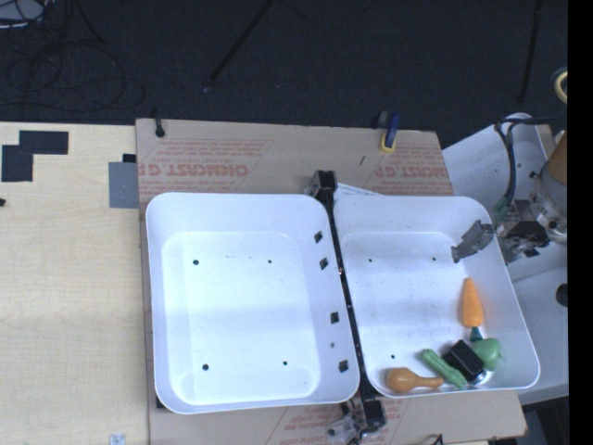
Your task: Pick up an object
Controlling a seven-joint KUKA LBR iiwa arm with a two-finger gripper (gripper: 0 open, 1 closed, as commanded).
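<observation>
Several small objects lie in the near right corner of the right bin (408, 221). An orange carrot-shaped piece (472, 304) lies close to the right wall. Below it, a green round piece (487, 349), a black block (463, 360) and a green elongated piece (441, 363) are bunched together. An orange gourd-shaped piece (413, 379) rests against the front wall. My gripper (474, 239) hangs over the bin's right rim, above and behind the carrot piece, with nothing seen in it.
The left bin (157, 248) sits beside the right one, with a black divider strip (338, 286) between them. Both bins stand on a cardboard sheet (241, 160). The arm and its cables (533, 216) reach in from the right. A blue clamp (389, 130) sits at the cardboard's far edge.
</observation>
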